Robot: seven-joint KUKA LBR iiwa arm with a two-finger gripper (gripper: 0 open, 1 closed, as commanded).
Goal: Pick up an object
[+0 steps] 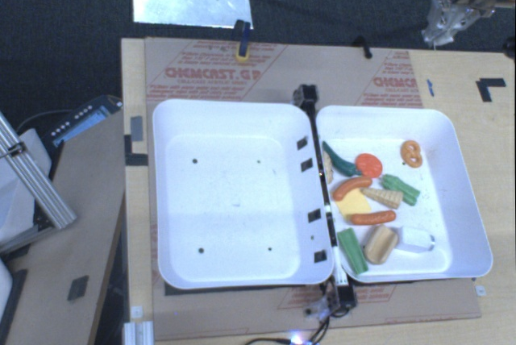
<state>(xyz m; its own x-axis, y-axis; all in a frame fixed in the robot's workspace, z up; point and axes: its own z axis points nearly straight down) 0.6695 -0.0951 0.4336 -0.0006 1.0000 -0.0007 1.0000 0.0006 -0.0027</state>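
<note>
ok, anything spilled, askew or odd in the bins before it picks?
Nothing stands out. All the toy food sits inside the right bin: pretzel, tomato, sausages, corn, bread roll, green pieces, loosely clustered near the divider, none over the rim. The gripper is up at the bench's far right edge, above no bin.

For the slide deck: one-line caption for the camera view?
Claw hovers beyond the bench's far right corner; toy foods, including a round red tomato and orange pretzel, fill the right white bin.

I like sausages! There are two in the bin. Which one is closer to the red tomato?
The upper orange-red plastic sausage, lying just below the round red tomato. The other sausage lies lower, past the yellow piece.
</note>
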